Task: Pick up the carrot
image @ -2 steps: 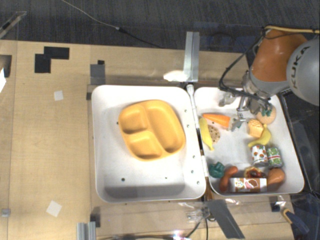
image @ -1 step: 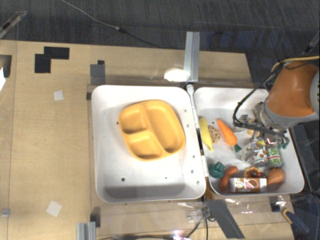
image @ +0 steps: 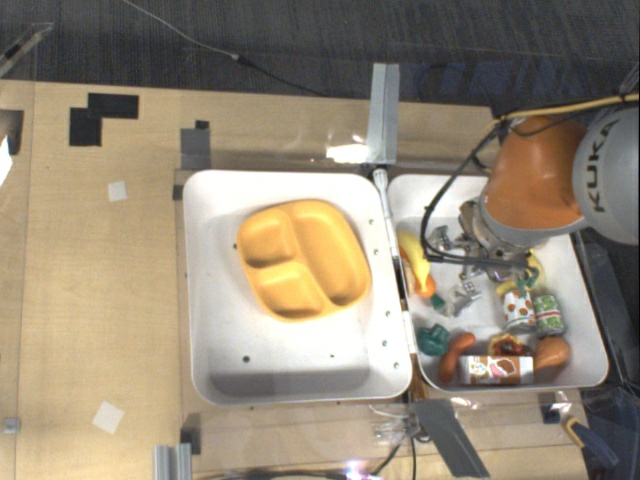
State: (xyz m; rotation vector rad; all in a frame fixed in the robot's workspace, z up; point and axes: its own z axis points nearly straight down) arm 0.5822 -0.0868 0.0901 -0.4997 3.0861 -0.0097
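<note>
Looming highest toward the lens, the grey arm with its orange band point(image: 535, 173) is reaching in from three o'clock and hanging over the right bin point(image: 590, 353), with the gripper point(image: 468, 290) pointing down toward the bin's middle. Whether that gripper is wide or narrow I cannot tell, since the wrist is covering most of it. Nothing is showing between its tips, so the pick is looking not yet done. What I am taking for the carrot point(image: 427, 284), a small orange piece, is lying on the bin floor near the nine o'clock wall, just below a yellow banana point(image: 412, 253) and just beside the gripper at its nine o'clock side, apparently not touching it. Crowding the bin's six o'clock end are a teal toy point(image: 433, 340), a red sausage-like piece point(image: 458, 350), a flat printed packet point(image: 495, 369) and a pair of small cans point(image: 532, 311) toward four o'clock. Over at nine o'clock the left bin point(image: 215, 368) is holding a yellow divided plate point(image: 300, 258), well apart from the action, and the wooden counter point(image: 90, 298) is stretching beyond. Left to do, as I am judging it: shifting slightly toward nine o'clock, lowering, closing on the carrot and lifting it.
</note>
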